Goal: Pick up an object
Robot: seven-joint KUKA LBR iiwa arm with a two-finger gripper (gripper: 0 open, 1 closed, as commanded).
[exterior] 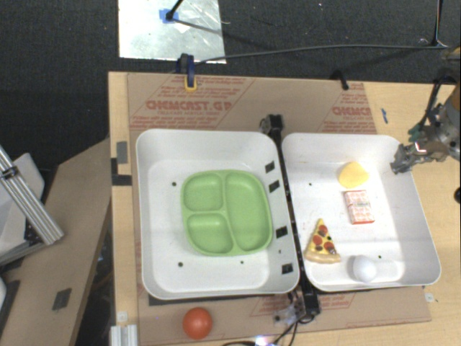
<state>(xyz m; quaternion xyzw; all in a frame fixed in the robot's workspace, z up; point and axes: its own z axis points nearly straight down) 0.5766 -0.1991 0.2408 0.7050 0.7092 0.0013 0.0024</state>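
Observation:
The right bin holds a yellow rounded piece, a small red-and-white packet, a toy pizza slice and a white ball. My gripper hangs at the bin's upper right rim, to the right of the yellow piece and apart from it. Nothing shows between its fingers.
The left bin carries a green divided plate. An orange ball lies on the bench in front of the left bin. Black clips run along the seam between the bins. A metal frame stands at far left.

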